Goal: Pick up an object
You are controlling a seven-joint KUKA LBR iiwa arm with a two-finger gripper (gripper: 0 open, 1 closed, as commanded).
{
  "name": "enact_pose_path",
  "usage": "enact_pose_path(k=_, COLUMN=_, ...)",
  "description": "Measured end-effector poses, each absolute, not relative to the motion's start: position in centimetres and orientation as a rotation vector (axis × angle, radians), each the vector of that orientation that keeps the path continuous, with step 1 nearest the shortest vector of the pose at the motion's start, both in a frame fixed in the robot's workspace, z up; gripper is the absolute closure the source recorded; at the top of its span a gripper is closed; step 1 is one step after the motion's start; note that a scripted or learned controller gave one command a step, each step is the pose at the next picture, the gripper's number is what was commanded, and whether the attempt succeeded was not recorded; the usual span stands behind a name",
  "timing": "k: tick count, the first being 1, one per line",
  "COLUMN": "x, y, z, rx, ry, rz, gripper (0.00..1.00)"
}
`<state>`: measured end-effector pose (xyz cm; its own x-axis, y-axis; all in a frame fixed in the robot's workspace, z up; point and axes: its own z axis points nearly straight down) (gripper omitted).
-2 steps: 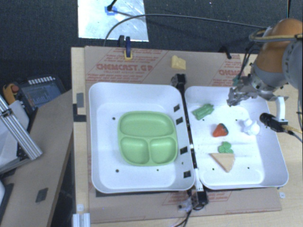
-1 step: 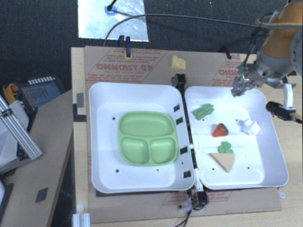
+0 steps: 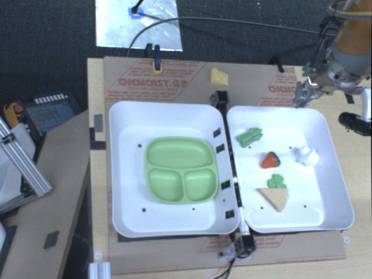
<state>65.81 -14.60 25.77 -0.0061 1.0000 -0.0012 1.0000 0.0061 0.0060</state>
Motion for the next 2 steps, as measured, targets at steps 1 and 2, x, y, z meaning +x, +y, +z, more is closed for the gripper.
enact_pose_path(k=1, x=65.2, y=-9.3, z=26.4, rx=2.211, ry=2.23, rz=0.005, gripper=1.0)
enact_pose_path(k=2, x=64.5, y=-3.1, z=25.4, rx=2.212, ry=2.231, rz=0.001, gripper=1.0)
